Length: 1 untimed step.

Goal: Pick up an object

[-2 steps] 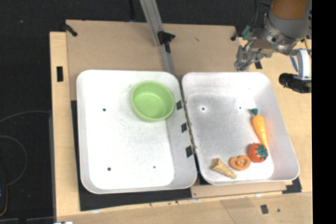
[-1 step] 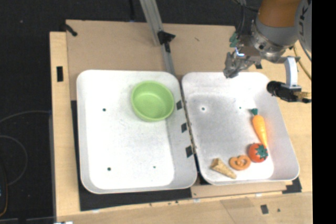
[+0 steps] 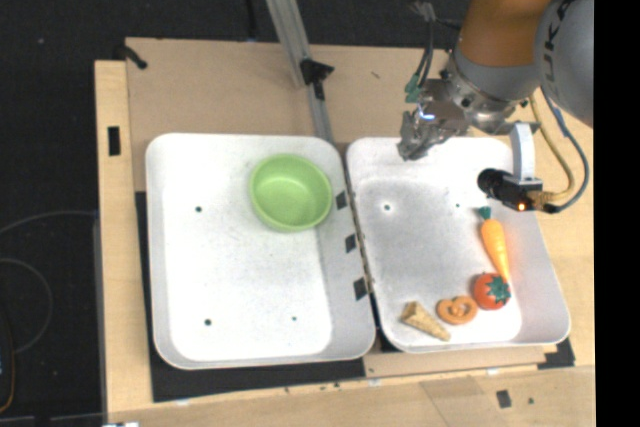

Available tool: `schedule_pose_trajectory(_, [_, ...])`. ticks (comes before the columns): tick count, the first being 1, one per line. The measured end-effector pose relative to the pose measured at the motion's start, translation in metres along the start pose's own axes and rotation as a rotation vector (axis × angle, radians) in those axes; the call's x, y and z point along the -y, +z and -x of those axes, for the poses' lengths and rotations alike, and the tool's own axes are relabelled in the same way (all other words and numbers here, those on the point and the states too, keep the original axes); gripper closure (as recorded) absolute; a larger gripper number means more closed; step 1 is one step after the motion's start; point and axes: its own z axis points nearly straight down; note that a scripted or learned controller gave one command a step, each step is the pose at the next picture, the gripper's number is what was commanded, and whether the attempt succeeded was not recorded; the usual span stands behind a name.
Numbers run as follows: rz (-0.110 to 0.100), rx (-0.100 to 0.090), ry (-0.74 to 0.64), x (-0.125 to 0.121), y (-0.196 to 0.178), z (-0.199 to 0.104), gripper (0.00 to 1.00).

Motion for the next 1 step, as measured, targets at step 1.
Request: schedule_pose_trajectory(1, [0.000,0.000,0.000,0.0230,0.0035,-0.0463,1.00])
